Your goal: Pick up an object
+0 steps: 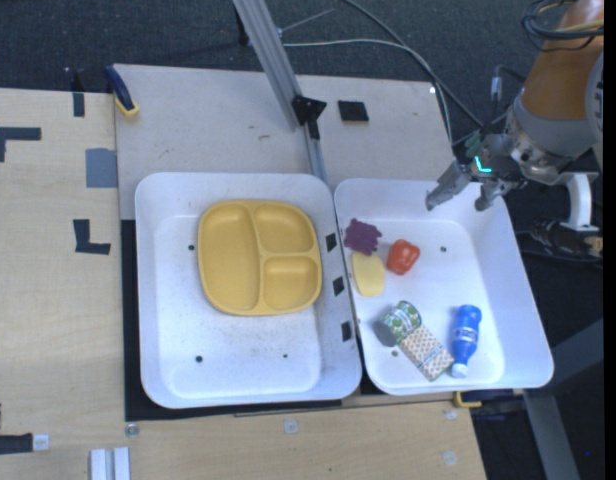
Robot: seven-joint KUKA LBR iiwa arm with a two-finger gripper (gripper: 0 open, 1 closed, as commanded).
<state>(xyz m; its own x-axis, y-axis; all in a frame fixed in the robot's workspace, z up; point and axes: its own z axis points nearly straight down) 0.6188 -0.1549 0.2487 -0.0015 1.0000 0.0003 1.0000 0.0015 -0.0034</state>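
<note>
Tool (460,194) fingers spread, nothing held, above right bin (518,268) far rim; arm (563,78) cut off at right.

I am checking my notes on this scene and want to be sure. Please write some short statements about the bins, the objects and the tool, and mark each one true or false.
1. The yellow divided plate lies in the left bin. True.
2. The blue bottle lies in the left bin. False: it is in the right bin.
3. The tool holds the red object. False: the tool is open above the right bin's far edge, with nothing between its fingers.
4. The purple object lies beside the yellow object. True.
</note>
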